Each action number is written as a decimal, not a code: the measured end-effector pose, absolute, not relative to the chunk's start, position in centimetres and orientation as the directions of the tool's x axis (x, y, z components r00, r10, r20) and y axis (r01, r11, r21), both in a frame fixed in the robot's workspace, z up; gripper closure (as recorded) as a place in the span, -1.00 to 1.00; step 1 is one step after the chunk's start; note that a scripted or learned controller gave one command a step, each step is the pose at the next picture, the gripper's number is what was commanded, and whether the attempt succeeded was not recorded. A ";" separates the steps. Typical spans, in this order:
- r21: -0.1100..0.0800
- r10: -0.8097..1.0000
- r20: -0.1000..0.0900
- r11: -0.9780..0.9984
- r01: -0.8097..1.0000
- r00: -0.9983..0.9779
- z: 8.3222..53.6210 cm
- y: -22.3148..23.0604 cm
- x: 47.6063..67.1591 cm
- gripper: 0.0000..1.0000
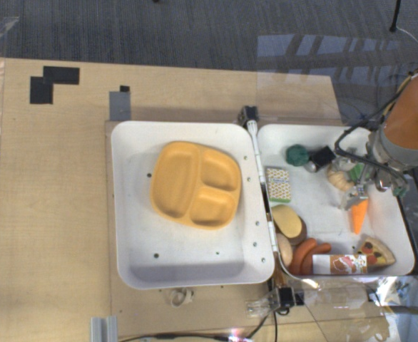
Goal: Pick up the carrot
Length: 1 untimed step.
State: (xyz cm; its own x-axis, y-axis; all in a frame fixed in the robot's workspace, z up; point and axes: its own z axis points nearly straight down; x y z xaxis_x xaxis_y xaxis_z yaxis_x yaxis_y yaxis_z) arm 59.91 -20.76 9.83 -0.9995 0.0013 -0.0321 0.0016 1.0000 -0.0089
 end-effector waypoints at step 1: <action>-0.015 -0.005 -0.057 1.000 -0.005 -0.998 11.5 -20.7 60.6 1.00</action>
